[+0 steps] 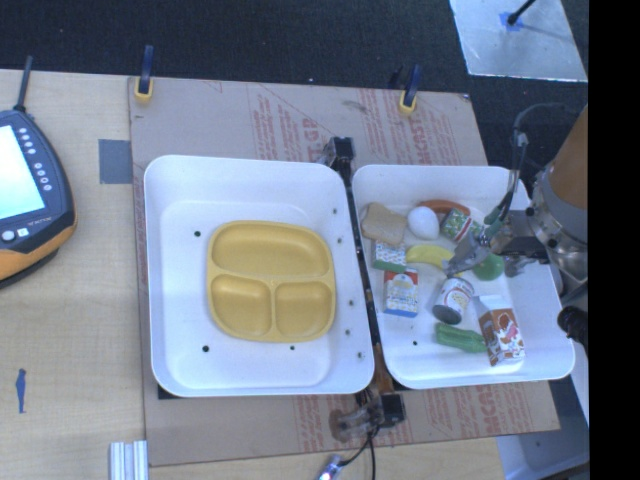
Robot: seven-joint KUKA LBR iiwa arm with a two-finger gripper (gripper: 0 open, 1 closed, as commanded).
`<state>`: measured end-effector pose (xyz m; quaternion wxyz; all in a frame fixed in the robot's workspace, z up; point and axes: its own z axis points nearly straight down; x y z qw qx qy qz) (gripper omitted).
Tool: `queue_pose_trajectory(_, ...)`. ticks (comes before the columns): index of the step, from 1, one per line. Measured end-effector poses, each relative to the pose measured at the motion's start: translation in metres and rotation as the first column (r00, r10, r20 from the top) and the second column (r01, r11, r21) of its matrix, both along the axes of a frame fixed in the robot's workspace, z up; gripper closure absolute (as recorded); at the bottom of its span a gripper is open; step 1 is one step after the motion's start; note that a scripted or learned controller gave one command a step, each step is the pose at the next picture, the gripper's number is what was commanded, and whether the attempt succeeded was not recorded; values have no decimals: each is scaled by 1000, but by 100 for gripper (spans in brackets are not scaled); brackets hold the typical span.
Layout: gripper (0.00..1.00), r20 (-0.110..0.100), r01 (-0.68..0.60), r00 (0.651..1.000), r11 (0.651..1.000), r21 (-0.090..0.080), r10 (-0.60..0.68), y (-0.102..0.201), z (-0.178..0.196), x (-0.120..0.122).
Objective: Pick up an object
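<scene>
The right bin [400, 368] holds a jumble of small items. At its back lie a tan bread slice [384, 224], a white egg [424, 221], a red piece [447, 208] and a green-labelled can [457, 226]. In the middle are a yellow banana [428, 255], a red-and-white carton [401, 291] and a tin can [453, 299]. Toward the front sit a green cucumber [458, 338] and a brown box [502, 337]. My gripper [470, 257] hangs low over the middle right of this bin, just right of the banana and above the tin can, with a green item [490, 266] beside it.
The left bin [170, 348] holds a yellow divided tray [271, 279]. A teach pendant [25, 193] lies at the bench's left edge. Clamps [144, 80] [408, 90] pin the cardboard at the back. The grey arm [560, 228] enters over the right bin's right rim.
</scene>
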<state>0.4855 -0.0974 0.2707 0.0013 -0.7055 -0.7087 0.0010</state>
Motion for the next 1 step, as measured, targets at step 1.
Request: queue_pose_trajectory(1, 0, -3, -1, 1000, 1000, 1, 1, -54, -170, -5)
